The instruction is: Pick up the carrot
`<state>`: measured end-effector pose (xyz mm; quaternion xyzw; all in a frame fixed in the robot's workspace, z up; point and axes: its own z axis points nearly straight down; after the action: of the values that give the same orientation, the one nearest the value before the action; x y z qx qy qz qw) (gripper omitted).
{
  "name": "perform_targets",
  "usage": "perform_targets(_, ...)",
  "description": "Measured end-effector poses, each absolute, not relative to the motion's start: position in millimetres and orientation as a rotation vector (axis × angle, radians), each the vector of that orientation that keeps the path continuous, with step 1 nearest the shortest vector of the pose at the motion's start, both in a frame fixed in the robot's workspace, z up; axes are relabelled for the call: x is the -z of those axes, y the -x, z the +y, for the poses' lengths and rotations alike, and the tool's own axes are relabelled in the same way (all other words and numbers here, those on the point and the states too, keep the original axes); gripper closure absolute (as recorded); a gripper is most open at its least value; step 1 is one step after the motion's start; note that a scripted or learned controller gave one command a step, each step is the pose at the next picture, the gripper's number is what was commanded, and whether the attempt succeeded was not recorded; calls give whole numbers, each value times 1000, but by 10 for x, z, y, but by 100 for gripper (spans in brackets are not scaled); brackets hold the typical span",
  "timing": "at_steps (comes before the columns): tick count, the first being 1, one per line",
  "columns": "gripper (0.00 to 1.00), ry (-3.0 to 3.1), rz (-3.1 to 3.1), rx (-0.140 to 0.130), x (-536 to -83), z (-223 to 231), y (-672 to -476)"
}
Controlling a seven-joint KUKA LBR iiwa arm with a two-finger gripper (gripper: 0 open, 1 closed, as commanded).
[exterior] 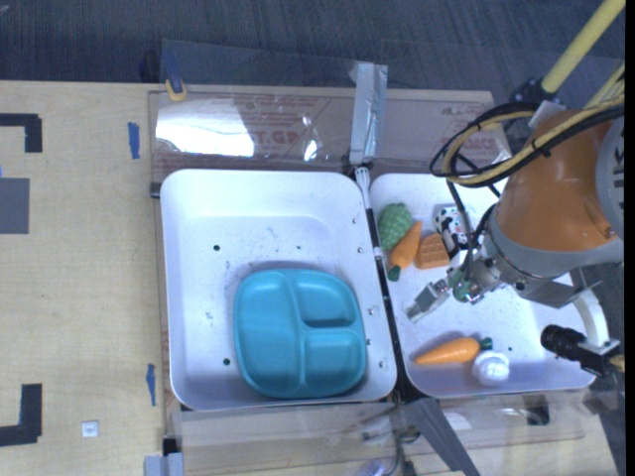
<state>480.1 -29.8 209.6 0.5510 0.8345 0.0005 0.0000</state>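
Note:
An orange carrot (448, 352) with a small green stub lies on its side near the front of the right bin (541, 335). A white round object (491, 369) touches its stub end. My gripper (438, 264) hangs over the middle of the right bin, above and behind that carrot. It stands open, one finger (426, 302) pointing toward the bin's left wall and the other (449, 224) farther back. A ridged orange piece (433, 253) lies on the bin floor between them, not gripped.
A second orange piece with a leafy green top (396, 224) rests against the right bin's left wall. The left bin (198, 226) holds a blue sectioned tray (298, 333). Black and yellow cables (476, 147) loop behind the wrist.

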Motion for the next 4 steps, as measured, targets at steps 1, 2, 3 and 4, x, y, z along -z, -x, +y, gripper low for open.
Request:
perform_targets(1,0,-1955,2464,2,-1837,-685,-4789)
perform_targets(2,0,-1879,2509,-6,-877,-1009,-4815)
perform_targets(3,0,-1680,2647,-6,-876,-1072,-4818)
perform_targets(4,0,-2167,2266,-7,-873,-1050,-4815)
